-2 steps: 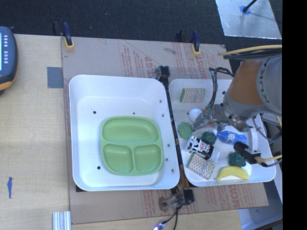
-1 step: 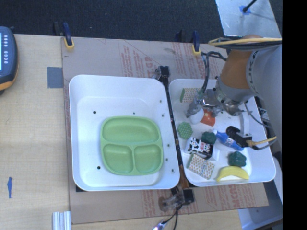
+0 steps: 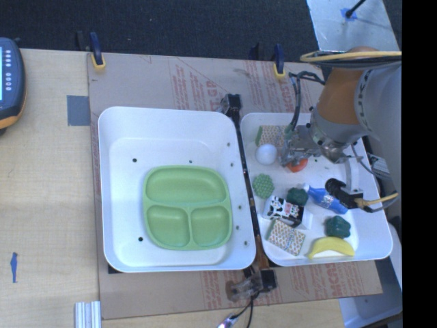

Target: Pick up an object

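From above, the gripper sits low in the upper part of the right bin, over a small red object; whether its fingers are apart or together cannot be told. A white ball lies just left of it. The left bin holds a green 3-compartment plate. A yellow banana lies at lower right.

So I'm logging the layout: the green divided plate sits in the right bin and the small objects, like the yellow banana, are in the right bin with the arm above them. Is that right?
Not quite. The camera view shows the green divided plate in the left bin, not the right. The rest holds: the small objects, including the yellow banana, lie in the right bin, with the arm above them.
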Available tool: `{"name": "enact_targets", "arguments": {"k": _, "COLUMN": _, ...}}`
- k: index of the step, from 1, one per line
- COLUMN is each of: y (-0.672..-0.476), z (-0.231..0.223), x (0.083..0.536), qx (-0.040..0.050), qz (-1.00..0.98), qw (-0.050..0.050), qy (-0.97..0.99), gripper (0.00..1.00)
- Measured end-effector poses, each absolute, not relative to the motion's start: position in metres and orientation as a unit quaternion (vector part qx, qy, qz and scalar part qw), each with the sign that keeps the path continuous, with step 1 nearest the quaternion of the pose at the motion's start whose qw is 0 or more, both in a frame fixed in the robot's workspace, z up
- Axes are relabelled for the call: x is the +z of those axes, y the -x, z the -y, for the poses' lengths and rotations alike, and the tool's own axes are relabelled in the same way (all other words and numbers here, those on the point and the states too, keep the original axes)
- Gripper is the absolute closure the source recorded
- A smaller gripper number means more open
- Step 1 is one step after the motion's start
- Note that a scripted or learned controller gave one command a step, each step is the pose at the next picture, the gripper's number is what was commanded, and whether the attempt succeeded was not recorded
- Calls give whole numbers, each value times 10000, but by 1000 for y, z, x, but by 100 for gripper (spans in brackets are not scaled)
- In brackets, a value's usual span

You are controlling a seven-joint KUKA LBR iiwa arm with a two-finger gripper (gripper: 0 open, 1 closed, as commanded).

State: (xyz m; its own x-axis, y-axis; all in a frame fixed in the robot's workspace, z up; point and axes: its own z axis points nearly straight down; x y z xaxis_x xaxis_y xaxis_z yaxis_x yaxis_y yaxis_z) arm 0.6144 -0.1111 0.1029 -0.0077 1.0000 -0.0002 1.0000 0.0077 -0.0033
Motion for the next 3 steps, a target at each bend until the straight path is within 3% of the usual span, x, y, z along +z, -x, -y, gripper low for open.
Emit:
{"name": "enact_targets", "arguments": {"k": 1, "y": -612, "z": 54, "x": 198, "qx": -26, "qz": 7100, "qw": -13, "qy": 7042, "gripper": 100}}
{"name": "enact_targets", "arguments": {"k": 2, "y": -606, "z": 17, "x": 250, "qx": -8, "qz": 7092, "qw": -1, "qy": 7050, "gripper": 100}}
{"name": "enact_targets", "arguments": {"k": 3, "y": -605, "z": -62, "x": 271, "qx": 4, "qz": 7095, "qw": 5, "qy": 7047, "gripper": 100}}
